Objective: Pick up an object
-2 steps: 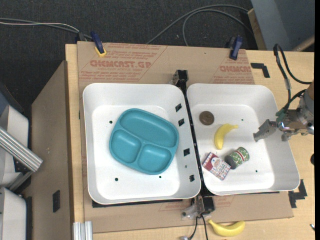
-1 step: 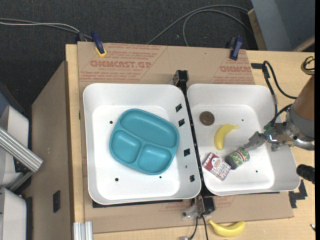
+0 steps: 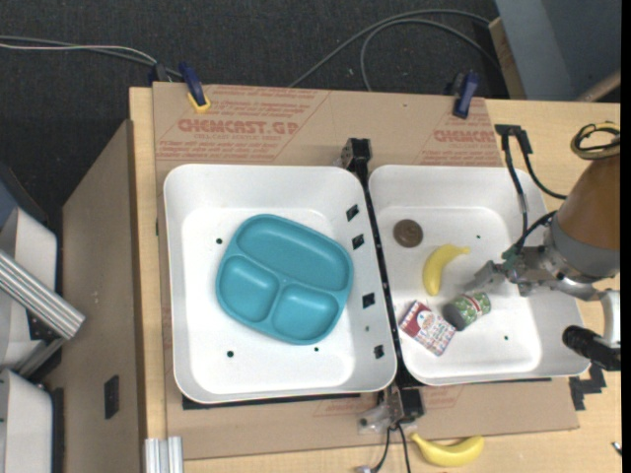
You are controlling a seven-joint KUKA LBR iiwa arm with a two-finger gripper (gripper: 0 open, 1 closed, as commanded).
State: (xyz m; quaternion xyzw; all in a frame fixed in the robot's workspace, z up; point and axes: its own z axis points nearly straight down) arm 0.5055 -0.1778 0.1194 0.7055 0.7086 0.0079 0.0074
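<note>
A teal tray [image 3: 284, 279] in a white bin [image 3: 187, 294]; yellow banana [image 3: 440, 265], brown disc [image 3: 407, 233], green-labelled can [image 3: 467, 309].

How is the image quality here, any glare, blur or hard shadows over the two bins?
Camera view: lighting is even and soft; the left bin and right bin are bright white yet keep their edges. Shadows beneath the teal tray and banana are faint. The hand looks slightly soft; the small can label is unreadable.

One fixed camera looks down at a slant from above, taking in both white bins [image 3: 187, 294] on the bench [image 3: 246, 116].
</note>
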